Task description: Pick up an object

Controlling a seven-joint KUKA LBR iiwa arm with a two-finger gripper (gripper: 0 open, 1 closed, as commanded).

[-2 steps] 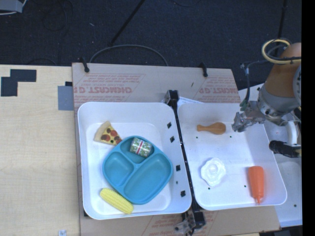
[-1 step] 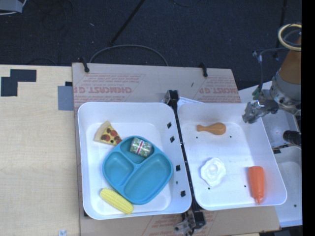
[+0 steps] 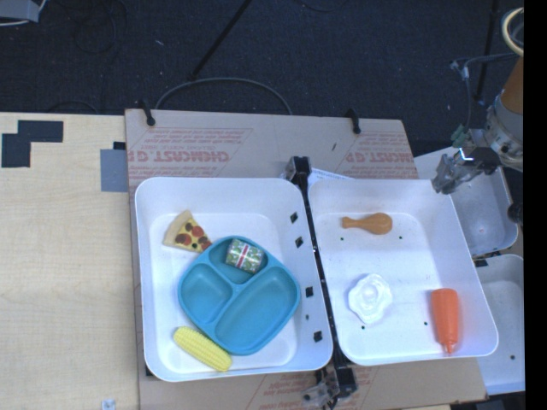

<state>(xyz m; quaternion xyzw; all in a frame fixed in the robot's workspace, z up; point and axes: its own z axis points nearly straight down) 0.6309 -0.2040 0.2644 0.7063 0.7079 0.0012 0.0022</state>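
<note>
Pincer (image 3: 450,175): I see it at the right bin's (image 3: 466,254) far right corner, outside the rim; too small and blurred for me to tell its state, and I see nothing held.
Arm: cut off by the frame's right edge; I only make out a bit of orange and grey above the pincer.
Drumstick (image 3: 368,223): nearest object to the pincer, lying just left and below it in the right bin.
Fried egg (image 3: 370,297): further below the pincer, mid-bin; its outline fades into the white floor.
Carrot (image 3: 445,318): well below the pincer, by the bin's right wall.
Left bin (image 3: 149,229): far left of the pincer; holds a blue divided plate (image 3: 248,310), pizza slice (image 3: 187,232) and corn cob (image 3: 202,348).
Small can (image 3: 244,255): in the plate's top compartment, label unreadable.
Table (image 3: 60,254): pale wood, cardboard sheet (image 3: 256,148) under both bins.
Room: dark carpet and cables behind.
</note>
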